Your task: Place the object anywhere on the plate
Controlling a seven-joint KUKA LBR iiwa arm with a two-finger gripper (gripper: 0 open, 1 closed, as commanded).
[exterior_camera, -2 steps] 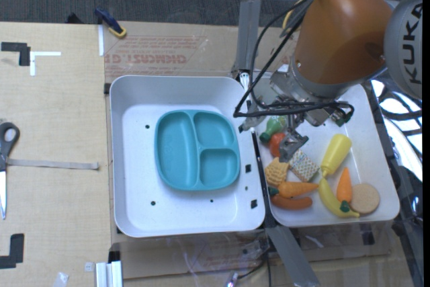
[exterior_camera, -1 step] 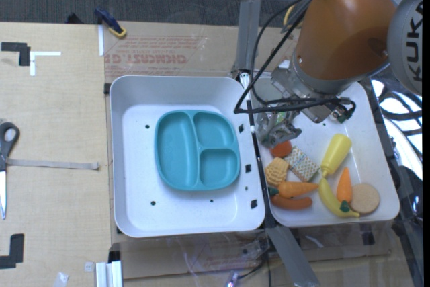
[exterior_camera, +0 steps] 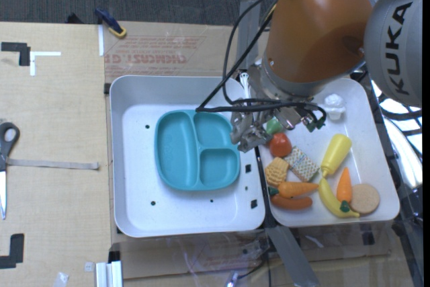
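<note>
A teal plate (exterior_camera: 195, 148) with three compartments lies in the left white bin (exterior_camera: 134, 165). My gripper (exterior_camera: 246, 134) hangs low over the divider between the two bins, at the plate's right rim. The grey arm with its big orange band (exterior_camera: 316, 23) covers the space above it. Just right of the gripper, in the right bin (exterior_camera: 379, 144), lie a red tomato (exterior_camera: 280, 143) and a green piece (exterior_camera: 273, 124). I see nothing clearly between the fingers.
The right bin also holds a cracker (exterior_camera: 276, 171), a checkered waffle (exterior_camera: 302, 163), a yellow bottle (exterior_camera: 334, 152), a carrot (exterior_camera: 344, 185), a banana (exterior_camera: 329, 198), a round biscuit (exterior_camera: 366, 198) and a white piece (exterior_camera: 334, 104). Scissors (exterior_camera: 5, 144) lie far left.
</note>
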